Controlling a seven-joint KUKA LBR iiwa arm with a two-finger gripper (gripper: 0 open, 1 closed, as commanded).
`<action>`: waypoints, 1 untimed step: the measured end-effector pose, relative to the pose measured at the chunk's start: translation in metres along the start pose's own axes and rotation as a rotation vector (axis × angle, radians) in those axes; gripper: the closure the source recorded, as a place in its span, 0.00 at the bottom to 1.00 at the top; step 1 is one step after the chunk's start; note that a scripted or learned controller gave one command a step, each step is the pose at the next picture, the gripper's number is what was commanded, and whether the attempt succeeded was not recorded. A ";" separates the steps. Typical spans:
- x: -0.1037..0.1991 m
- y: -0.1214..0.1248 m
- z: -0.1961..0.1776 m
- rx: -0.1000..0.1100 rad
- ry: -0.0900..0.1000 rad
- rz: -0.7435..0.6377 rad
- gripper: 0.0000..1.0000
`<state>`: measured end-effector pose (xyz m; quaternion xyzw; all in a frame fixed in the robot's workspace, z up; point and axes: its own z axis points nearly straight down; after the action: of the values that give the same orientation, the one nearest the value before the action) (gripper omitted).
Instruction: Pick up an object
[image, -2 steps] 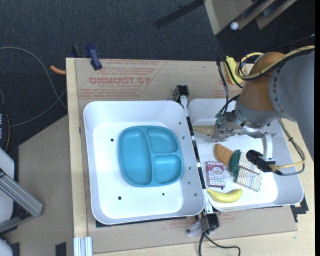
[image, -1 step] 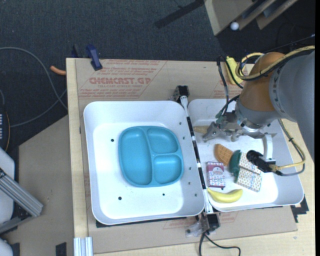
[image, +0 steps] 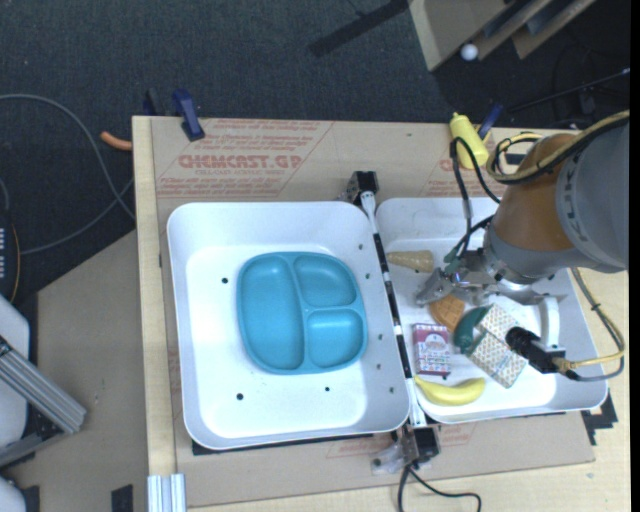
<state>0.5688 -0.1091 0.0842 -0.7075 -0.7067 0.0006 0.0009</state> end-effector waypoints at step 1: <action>0.010 -0.010 0.000 0.000 0.001 0.000 0.00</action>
<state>0.5589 -0.0993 0.0844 -0.7074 -0.7068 0.0003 0.0012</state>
